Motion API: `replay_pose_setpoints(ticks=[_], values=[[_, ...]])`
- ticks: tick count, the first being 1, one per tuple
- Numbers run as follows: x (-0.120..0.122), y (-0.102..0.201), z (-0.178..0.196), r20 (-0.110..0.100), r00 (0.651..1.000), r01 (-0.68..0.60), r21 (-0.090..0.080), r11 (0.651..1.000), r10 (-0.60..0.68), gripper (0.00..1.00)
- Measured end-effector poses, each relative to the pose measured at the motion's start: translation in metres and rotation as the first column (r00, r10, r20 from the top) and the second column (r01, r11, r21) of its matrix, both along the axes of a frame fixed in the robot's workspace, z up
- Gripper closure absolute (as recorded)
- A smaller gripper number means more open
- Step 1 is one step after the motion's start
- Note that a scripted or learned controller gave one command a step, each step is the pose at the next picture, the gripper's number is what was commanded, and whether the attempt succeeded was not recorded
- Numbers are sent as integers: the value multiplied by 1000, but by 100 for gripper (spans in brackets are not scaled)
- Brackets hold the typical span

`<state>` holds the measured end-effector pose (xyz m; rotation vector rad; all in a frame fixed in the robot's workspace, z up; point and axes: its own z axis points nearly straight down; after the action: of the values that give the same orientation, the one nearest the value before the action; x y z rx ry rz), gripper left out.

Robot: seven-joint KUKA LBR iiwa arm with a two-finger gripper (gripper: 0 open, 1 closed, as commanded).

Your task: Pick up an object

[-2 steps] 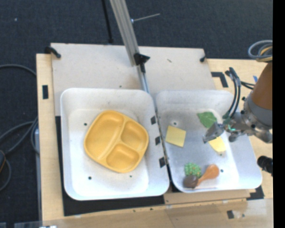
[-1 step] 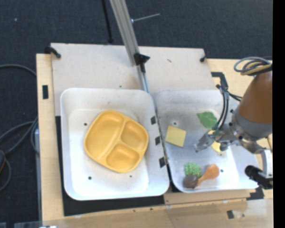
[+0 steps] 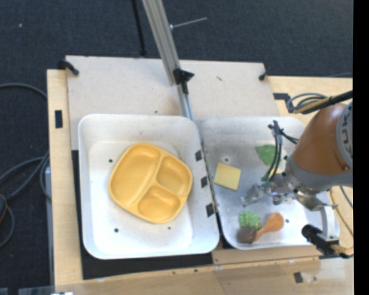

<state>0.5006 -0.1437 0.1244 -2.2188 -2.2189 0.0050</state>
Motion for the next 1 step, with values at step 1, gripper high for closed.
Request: replay_pose_setpoints(ticks=[1], values=[[0, -1, -24, 5, 1000, 1, -1, 1000, -1, 0]])
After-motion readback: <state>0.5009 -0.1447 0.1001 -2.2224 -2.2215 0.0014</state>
